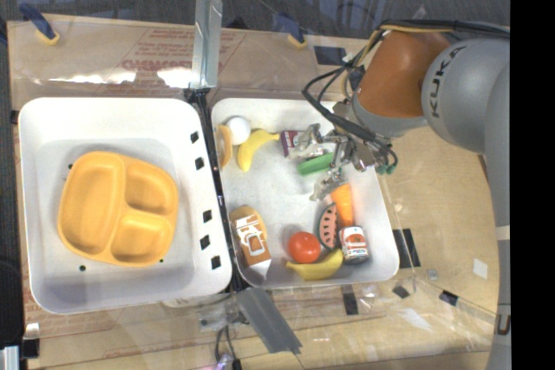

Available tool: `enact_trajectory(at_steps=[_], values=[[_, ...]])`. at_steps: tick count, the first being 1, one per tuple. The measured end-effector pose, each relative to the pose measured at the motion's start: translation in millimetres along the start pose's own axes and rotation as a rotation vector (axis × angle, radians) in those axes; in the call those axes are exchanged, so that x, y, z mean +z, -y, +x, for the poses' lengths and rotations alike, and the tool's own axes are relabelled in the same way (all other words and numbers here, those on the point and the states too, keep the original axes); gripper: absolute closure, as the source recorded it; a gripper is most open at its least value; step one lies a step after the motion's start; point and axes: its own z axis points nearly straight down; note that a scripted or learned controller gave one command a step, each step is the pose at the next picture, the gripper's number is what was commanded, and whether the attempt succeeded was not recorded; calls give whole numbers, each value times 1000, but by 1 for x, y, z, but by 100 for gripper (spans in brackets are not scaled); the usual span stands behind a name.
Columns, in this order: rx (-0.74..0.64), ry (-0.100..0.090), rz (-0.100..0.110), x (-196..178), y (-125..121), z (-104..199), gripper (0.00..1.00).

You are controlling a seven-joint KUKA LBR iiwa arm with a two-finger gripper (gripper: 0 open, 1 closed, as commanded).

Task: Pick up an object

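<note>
My tool (334, 169) hangs low in the right bin (381, 251), toward its two o'clock corner, just above a green piece (314, 165) and right beside the carrot (343, 204). Metal parts and cables crowd that spot, so I cannot tell how the tool is set, and I see nothing lifted clear of the bin floor. As I judge it, the pick is not yet done: the reach into the bin is made, but the grasp and the lift are left. The green piece looks like the likeliest target, since it lies closest under the tool.

Counting the right bin: two bananas, one (251, 147) at eleven o'clock and one (316, 267) at six o'clock along the lower wall. One white egg-like ball (237, 131) sits at eleven o'clock, touching the first banana. One dark wrapped packet (295, 140) lies at twelve o'clock. One green piece and one carrot are near the middle right. One watermelon slice (327, 225) lies just below the carrot. One tomato (303, 246) rests against the lower banana. One small can (354, 243) stands at five o'clock. One brown carton (251, 236) lies at seven o'clock.

The left bin (35, 273) holds one yellow divided tray (117, 208) with three compartments. That makes two bins on the desk (451, 273).
</note>
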Motion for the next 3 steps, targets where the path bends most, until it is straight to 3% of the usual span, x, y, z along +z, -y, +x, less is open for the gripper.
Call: enact_trajectory(at_steps=[1,2,3], values=[[-67,6,4,12,-16,72,0],[-77,10,6,1,-18,69,100],[-42,16,9,-114,-62,36,100]])
